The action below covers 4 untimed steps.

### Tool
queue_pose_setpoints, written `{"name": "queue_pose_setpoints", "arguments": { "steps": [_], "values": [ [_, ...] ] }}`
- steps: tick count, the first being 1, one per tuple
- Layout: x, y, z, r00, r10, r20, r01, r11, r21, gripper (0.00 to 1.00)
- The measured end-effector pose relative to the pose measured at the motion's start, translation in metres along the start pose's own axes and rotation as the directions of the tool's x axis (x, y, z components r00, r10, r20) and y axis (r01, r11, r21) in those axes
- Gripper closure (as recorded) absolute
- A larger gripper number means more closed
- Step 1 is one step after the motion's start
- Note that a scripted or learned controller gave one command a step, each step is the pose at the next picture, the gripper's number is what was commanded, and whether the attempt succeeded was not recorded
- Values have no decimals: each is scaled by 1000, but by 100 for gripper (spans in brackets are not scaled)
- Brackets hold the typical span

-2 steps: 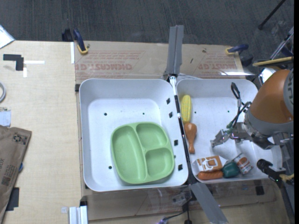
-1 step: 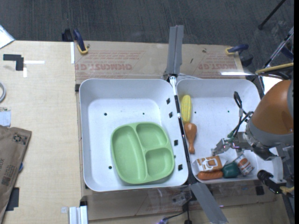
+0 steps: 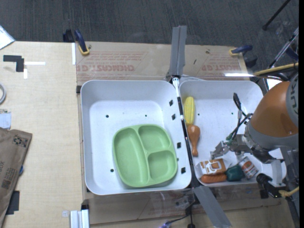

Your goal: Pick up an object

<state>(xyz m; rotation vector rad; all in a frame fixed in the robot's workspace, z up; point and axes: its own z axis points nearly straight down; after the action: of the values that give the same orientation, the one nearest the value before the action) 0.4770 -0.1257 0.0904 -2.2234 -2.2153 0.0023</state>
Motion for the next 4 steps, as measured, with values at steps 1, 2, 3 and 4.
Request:
{"name": "queue_pose_setpoints", "arguments": {
  "steps": [1,2,3,4],
  "values": [
    [-1,0,-8,1000,3,0,-3,1000,1,100],
    [-8,5,-44,991,133,2,-133,991,-3,100],
    [-8,4,-44,991,133,2,-133,991,-3,0],
    [29,-1,0,997,72,1,-72,997,1,0]
  ]
}}
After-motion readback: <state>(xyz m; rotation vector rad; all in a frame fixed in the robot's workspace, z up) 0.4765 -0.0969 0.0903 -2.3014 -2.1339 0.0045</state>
